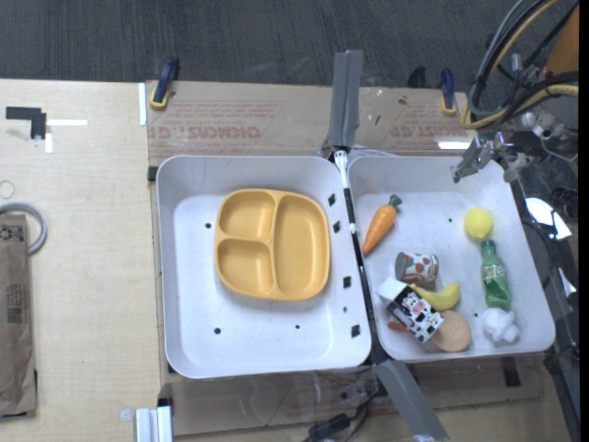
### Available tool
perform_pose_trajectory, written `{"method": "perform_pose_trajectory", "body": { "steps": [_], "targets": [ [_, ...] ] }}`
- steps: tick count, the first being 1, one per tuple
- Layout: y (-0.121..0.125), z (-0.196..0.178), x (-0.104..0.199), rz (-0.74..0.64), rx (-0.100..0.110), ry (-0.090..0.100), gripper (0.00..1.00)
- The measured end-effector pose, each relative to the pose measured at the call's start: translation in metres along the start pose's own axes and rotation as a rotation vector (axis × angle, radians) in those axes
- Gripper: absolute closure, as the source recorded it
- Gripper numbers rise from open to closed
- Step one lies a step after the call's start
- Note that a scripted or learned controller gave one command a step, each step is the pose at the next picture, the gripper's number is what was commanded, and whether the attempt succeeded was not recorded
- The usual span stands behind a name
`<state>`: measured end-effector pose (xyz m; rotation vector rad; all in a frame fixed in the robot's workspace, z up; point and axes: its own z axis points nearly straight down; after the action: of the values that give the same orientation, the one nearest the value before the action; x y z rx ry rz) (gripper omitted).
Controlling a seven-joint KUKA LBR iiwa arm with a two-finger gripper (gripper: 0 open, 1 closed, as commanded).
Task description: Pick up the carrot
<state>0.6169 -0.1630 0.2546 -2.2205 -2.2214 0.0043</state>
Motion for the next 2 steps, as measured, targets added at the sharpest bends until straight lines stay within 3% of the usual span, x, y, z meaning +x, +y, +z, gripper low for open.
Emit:
{"method": "perform_pose_trajectory", "body": {
  "steps": [1,2],
  "targets": [
    [-0.031,0.065,0.097,0.006,0.002,0.000,0.00],
    [-0.072,0.157,0.068,-0.124,0.000,0.001,0.00]
  ]
}}
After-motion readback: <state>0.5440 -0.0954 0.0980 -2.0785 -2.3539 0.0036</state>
